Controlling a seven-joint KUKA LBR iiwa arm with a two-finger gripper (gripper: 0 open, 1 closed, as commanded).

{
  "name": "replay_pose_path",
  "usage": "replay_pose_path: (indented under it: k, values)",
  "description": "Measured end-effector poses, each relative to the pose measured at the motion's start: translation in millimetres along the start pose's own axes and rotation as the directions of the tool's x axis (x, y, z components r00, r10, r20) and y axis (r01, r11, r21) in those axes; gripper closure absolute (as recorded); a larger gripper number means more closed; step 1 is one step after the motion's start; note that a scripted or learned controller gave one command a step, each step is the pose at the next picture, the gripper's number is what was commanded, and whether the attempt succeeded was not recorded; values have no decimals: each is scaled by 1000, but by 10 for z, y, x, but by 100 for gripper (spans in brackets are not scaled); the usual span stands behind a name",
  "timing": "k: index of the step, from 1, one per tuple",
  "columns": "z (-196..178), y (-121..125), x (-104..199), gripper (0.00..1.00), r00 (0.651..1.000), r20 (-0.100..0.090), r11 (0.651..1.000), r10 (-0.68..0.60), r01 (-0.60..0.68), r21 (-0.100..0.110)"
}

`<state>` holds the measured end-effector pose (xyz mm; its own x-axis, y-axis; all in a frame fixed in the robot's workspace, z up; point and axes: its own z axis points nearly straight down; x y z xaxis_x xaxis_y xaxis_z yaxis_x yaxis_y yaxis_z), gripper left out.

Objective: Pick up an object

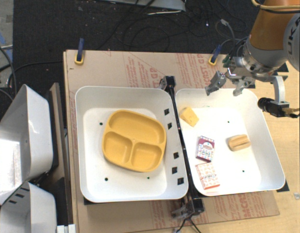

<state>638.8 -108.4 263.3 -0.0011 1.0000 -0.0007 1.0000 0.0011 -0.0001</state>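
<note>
My gripper (pixel 229 85) hangs over the back edge of the right bin (pixel 266 144), its two fingers spread open with nothing between them. Below it in that bin lie a yellow wedge-shaped block (pixel 190 116) at the back left, a tan block (pixel 238 142) toward the right, a maroon-and-white packet (pixel 205 148) in the middle, and a red-and-white packet (pixel 207 175) near the front. The yellow wedge is the closest to the gripper, down and to its left.
The left bin (pixel 87 130) holds a yellow three-compartment tray (pixel 133 141). A black divider (pixel 176 130) with clips runs between the bins. White containers (pixel 21 140) stand at the far left. Clamps (pixel 79 56) sit at the board's back corners.
</note>
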Motion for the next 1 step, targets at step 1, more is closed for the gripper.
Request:
replay_pose_path:
  k: [1]
  values:
    - [424, 7, 12, 0, 1000, 0, 1000, 2, -2, 2]
